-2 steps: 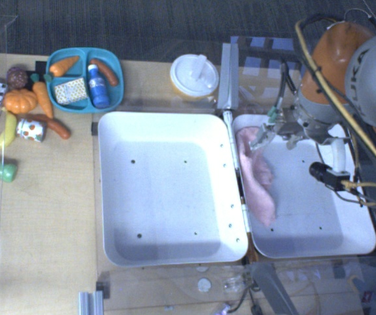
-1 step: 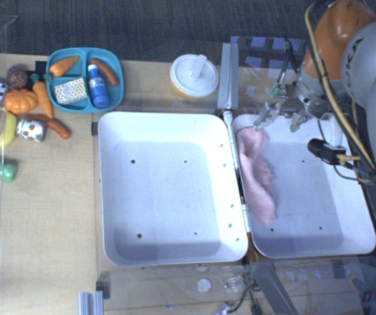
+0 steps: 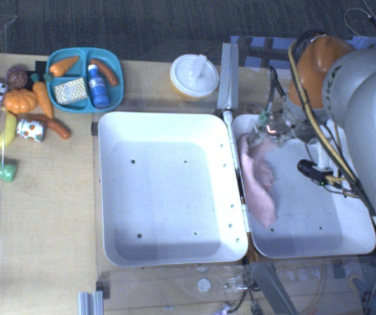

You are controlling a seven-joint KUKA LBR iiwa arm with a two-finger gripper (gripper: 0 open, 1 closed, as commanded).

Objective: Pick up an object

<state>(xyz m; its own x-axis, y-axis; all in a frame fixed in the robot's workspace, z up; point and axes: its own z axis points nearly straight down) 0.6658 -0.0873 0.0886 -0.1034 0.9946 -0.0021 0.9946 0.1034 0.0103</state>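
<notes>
Two shallow white plastic bins sit side by side on the pale wooden bench [image 3: 37,241]. Nearest the lower edge of the frame is the bench's front strip, with some clear fittings I cannot make out. Above that, the larger left bin [image 3: 168,189] fills the centre of the frame; a few small dark dots mark its floor. The smaller right bin [image 3: 319,228] lies at centre right, touching the left bin along a shared rim.

In the right bin a soft pink cloth [image 3: 258,179] lies crumpled along the left wall, running from the bin's upper left corner down toward mid-floor. My gripper [image 3: 271,127] is at the upper end of that cloth, at the bin's top left corner. Whether it is closed on the fabric or released I cannot tell; cables and housing hide the tips. My grey arm [image 3: 365,110] enters from the right, orange band [image 3: 315,64] at upper right, with black and yellow cables [image 3: 322,169] trailing over the bin.

Far left, mid-frame: a green toy block [image 3: 2,170], a yellow toy banana [image 3: 5,132], a small printed can [image 3: 30,130], an orange toy pumpkin [image 3: 20,101].

Farther up, at upper left, a teal divided plate [image 3: 112,64] holds toy carrots, a blue bottle and a checked square. At top centre stands a round white lidded cup [image 3: 194,75] with a yellow rim.
</notes>
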